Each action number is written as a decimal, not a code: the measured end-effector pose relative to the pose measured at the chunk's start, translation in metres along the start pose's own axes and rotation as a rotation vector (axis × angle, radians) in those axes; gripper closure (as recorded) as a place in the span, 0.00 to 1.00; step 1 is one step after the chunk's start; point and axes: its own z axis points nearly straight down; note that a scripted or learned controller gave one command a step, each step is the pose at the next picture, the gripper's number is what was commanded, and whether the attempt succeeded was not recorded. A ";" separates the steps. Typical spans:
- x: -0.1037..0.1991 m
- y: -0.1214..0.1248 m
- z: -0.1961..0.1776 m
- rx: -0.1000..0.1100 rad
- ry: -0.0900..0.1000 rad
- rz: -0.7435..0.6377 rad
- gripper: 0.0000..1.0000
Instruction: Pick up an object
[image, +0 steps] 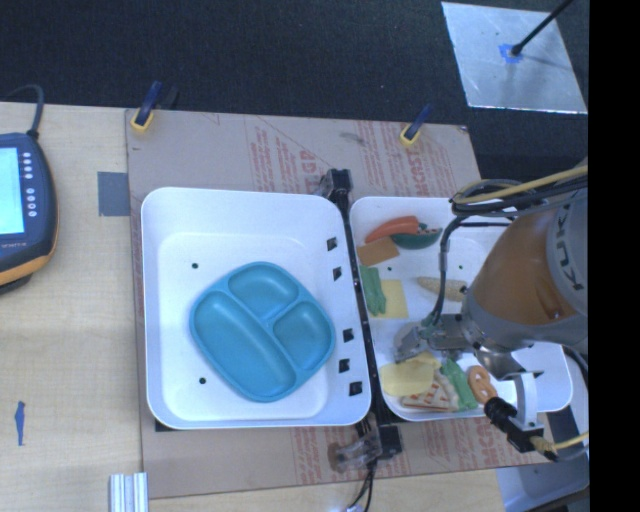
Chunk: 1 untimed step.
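My gripper (415, 343) hovers low in the right bin (392, 212) – over yellow toy food (406, 377) – fingers' state I cannot tell

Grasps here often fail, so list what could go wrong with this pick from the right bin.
1. The toy foods lie packed together under the pincer: the yellow slice touches the pizza wedge, so two pieces may lift or shift together.
2. These pieces lie flat and could slip out.
3. The arm hides part of the right bin, so its contents there are uncertain.
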 end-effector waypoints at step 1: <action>-0.009 0.077 -0.002 -0.009 -0.002 -0.003 0.00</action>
